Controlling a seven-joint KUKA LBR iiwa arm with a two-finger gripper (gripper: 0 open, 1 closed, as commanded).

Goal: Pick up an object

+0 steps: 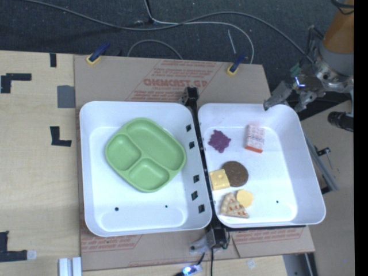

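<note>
The bench (34, 154) of pale wood spreads out left of and below the gripper, with a cardboard sheet (172, 79) lying on it under both bins. The left bin (95, 211) sits well away from the gripper, down and to its left, and it holds a green divided plate (144, 154) lying flat. The right bin (305, 206) lies just below the gripper, its upper right corner close under the fingers. The grey arm (339, 45) with its orange band enters at the top right, and the gripper (287, 95) hangs over that bin's upper right rim; its two dark fingers look spread apart with nothing between them.

The things to pick all lie in the right bin, down and left of the gripper. Nearest is a small pink-and-white packet (255, 137), just below it. Farther left is a purple piece (219, 141). Lower still sits a brown round cookie (235, 173), touching a yellow cheese block (219, 179) on its left. Farthest down are a pizza slice (234, 207) and a small yellow round piece (245, 198), touching each other.
</note>
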